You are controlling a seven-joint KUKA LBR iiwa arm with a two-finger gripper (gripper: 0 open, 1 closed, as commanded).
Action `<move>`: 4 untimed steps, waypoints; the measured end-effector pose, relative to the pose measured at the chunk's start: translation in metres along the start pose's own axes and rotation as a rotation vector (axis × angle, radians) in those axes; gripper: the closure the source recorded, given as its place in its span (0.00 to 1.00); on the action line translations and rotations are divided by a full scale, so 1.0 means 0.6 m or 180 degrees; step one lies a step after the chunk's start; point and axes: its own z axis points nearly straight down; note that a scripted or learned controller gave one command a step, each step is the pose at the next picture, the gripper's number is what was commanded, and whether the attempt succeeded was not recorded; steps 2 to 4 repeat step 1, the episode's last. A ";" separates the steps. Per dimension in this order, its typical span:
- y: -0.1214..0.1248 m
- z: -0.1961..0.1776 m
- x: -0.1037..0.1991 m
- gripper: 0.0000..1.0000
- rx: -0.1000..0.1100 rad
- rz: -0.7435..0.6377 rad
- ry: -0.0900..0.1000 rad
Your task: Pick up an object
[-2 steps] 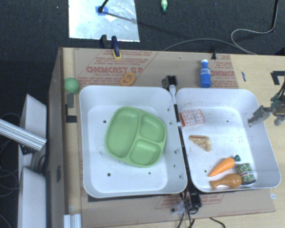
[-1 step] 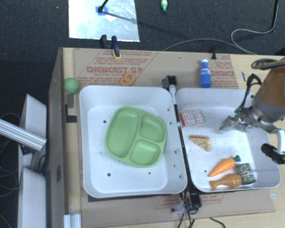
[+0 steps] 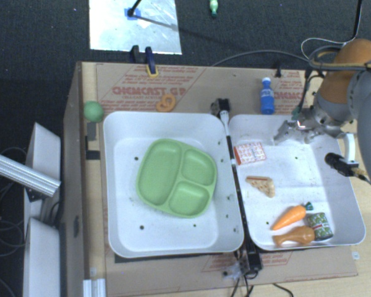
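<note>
The right bin (image 3: 343,193) holds a red and white checked card (image 3: 249,152), a toy pizza slice (image 3: 261,185), an orange carrot (image 3: 290,216), a small green can (image 3: 321,225) and an orange pear-shaped toy (image 3: 295,236). My gripper (image 3: 295,129) hangs over the bin's far right corner, above and to the right of the card, with nothing visibly in it. The grey arm with its orange band (image 3: 352,57) comes in from the right.
The left bin (image 3: 120,184) carries a green divided plate (image 3: 176,177). Behind the bins on the bench stand a blue bottle (image 3: 267,96), a pretzel (image 3: 166,102) and a green ball (image 3: 93,111). A black part (image 3: 340,163) juts over the right bin's right wall.
</note>
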 end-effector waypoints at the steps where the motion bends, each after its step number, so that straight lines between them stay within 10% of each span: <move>1: 0.000 0.001 0.084 0.00 0.0003 -0.0002 0.0005; 4: 0.000 0.001 0.084 0.00 0.0003 -0.0002 0.0005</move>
